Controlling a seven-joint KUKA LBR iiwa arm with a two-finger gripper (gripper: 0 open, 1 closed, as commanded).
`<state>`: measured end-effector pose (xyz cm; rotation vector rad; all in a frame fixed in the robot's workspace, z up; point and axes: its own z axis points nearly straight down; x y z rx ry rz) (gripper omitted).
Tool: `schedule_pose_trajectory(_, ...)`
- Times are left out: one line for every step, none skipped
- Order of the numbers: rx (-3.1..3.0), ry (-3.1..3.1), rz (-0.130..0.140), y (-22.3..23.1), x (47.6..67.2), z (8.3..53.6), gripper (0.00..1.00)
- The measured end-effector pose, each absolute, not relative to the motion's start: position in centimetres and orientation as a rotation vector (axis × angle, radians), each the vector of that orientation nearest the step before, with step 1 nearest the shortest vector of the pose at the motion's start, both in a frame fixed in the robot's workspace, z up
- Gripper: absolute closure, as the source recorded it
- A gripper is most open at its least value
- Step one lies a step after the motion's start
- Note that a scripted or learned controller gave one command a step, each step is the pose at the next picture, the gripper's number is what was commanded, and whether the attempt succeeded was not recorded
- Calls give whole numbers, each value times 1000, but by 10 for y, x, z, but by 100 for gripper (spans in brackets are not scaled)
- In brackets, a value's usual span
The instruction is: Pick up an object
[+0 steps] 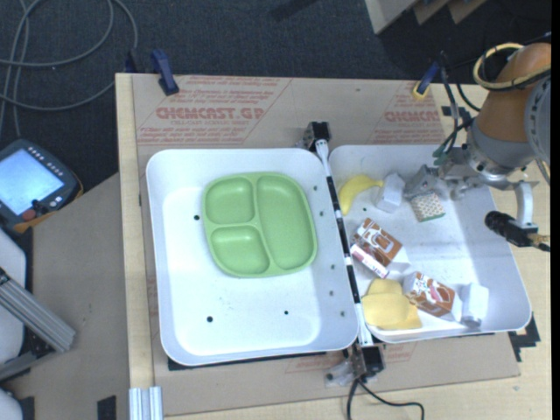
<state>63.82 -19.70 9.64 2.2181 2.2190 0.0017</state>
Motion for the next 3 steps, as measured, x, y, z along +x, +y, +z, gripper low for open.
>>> schedule_pose_trajectory(2218,2216,-1,-154,635,92,0)
schedule_pose_trajectory(2215,2218,2,-152,635,98,100)
schedule_pose_trajectory(2233,2235,-36,-130,650,96,100)
